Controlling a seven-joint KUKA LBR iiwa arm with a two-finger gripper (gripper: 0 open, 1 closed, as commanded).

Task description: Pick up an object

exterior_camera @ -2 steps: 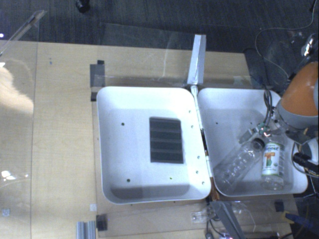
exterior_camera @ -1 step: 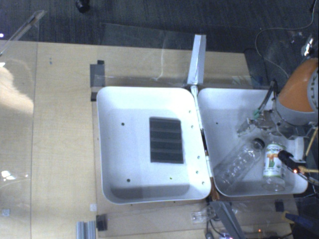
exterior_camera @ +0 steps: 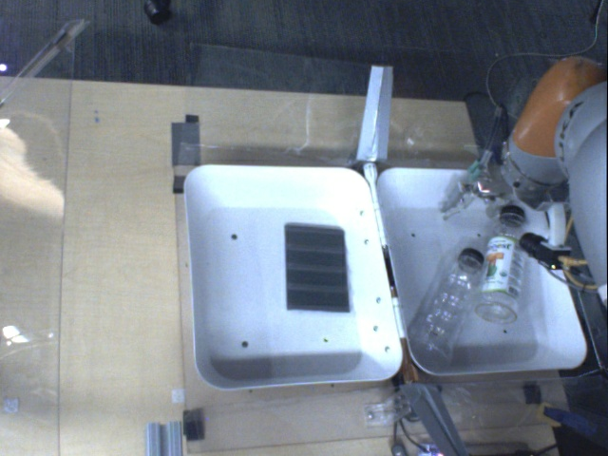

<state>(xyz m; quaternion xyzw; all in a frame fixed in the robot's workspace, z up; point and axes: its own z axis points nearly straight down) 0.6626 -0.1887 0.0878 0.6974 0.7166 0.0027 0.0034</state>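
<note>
In the right bin point(exterior_camera: 560, 345) lie two clear plastic bottles. One bottle point(exterior_camera: 445, 302) is bare, with a black cap pointing to the far side. The other bottle point(exterior_camera: 500, 272) carries a green and orange label and lies just right of the first, touching it. A dark ribbed rectangular block point(exterior_camera: 316, 267) lies flat in the middle of the left bin point(exterior_camera: 218, 217). My gripper point(exterior_camera: 463, 196) hangs over the far part of the right bin, left of the labelled bottle's cap and apart from both bottles. I see nothing in it.
The grey arm with its orange band point(exterior_camera: 556, 103) comes in over the right bin's far right corner. A metal divider post point(exterior_camera: 375, 112) stands behind the gap between the bins. Cables point(exterior_camera: 570, 259) trail along the right bin's right side.
</note>
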